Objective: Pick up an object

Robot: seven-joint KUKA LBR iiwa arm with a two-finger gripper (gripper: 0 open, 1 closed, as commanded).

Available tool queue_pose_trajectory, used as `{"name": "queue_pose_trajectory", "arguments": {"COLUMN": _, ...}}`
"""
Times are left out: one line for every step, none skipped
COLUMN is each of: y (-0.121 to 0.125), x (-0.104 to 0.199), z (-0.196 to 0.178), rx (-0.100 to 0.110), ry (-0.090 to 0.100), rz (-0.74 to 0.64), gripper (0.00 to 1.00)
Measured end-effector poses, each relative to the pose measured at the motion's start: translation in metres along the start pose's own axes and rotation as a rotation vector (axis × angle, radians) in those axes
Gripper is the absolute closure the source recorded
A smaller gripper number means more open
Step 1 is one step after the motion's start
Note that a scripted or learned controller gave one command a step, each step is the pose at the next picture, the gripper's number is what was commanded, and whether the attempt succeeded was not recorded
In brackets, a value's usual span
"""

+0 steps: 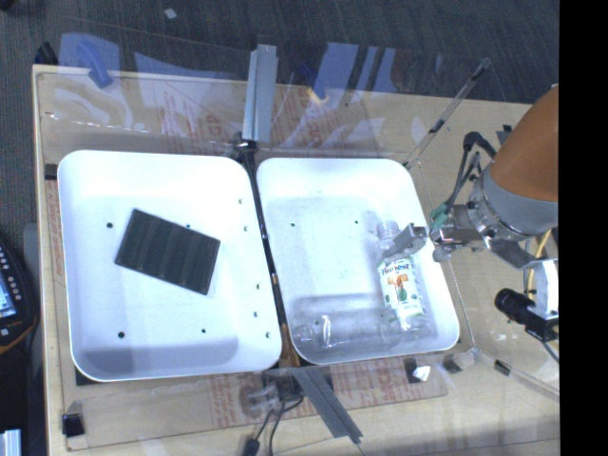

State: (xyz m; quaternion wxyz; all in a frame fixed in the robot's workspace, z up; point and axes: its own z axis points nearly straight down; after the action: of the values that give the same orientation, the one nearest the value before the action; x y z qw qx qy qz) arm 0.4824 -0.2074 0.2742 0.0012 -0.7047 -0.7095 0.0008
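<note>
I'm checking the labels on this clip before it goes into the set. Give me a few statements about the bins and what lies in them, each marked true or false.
1. A dark flat slab lies in the left bin. True.
2. The labelled bottle lies in the left bin. False: it lies in the right bin, near its right wall.
3. A clear bottle lies along the right bin's near edge. True.
4. The slab stands square to the bin's walls. False: it lies turned at a slant.
5. The pincer hangs over the left bin. False: it is at the right bin's right rim, beside the labelled bottle's top.
</note>
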Motion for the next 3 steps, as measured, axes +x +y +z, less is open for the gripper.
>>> {"name": "queue_pose_trajectory", "arguments": {"y": 0.039, "x": -0.002, "z": 0.078, "rx": 0.001, "ry": 0.000, "rz": -0.004, "gripper": 0.00}}
{"name": "queue_pose_trajectory", "arguments": {"y": 0.039, "x": -0.002, "z": 0.107, "rx": 0.002, "ry": 0.000, "rz": -0.050, "gripper": 0.00}}
{"name": "queue_pose_trajectory", "arguments": {"y": 0.039, "x": -0.002, "z": 0.097, "rx": 0.002, "ry": 0.000, "rz": -0.052, "gripper": 1.00}}
